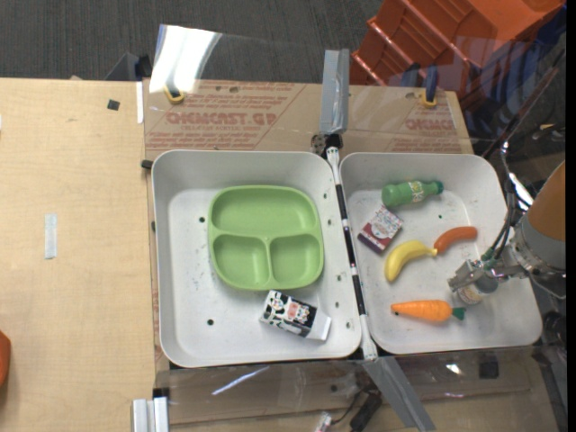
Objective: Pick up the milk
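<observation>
black-and-white milk carton (pixel 295 314) lies on its side, left bin's front, touching green plate (pixel 266 237).

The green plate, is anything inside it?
The green plate's three compartments hold nothing visible. The milk carton lies beside its near edge, on the bin floor. Whatever is beneath the plate is covered.

A single fixed camera watches me from above the bench (pixel 63 241), tilted so it looks down at a slant across both white bins, the left bin (pixel 171 241) and the right bin (pixel 504 331) side by side near the middle of its frame. It sits far enough back to take in both bins whole, the wooden benchtop to their left and the dark floor beyond, and my arm (pixel 549 223) enters from its right.
</observation>
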You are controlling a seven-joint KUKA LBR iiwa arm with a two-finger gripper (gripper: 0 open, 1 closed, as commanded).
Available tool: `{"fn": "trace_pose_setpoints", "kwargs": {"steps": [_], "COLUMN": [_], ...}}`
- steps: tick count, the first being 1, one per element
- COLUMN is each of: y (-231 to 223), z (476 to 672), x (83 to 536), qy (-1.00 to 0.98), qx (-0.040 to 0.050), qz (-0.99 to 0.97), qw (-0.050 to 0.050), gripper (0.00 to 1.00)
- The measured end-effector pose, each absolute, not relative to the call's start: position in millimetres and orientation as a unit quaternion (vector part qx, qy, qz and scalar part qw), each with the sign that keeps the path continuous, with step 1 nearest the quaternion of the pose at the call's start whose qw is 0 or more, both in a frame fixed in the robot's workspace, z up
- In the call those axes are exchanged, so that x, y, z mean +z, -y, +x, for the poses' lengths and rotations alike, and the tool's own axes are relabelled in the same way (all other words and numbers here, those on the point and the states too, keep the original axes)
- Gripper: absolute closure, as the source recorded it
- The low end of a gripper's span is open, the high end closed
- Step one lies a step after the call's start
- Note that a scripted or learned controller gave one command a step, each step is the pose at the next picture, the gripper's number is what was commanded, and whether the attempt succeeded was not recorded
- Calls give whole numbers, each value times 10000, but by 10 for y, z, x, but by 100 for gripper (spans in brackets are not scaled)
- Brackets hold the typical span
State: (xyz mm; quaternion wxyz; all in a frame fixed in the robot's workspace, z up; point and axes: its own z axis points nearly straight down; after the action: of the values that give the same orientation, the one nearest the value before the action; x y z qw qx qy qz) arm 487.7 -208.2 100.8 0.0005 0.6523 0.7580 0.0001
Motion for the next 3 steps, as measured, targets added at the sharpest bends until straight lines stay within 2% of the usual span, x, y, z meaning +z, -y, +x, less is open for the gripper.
{"fn": "trace_pose_setpoints", "kwargs": {"steps": [1, 2, 3], "y": [1485, 869, 870], "z": [5659, 5629, 5628], "x": [1911, 1904, 1904], "qy": [-7114, -7077, -7075], "qx": [-10, -17, -18], "qz": [7028, 7065, 7067], "qw": [3, -7, -7], "gripper": [100, 100, 0]}}
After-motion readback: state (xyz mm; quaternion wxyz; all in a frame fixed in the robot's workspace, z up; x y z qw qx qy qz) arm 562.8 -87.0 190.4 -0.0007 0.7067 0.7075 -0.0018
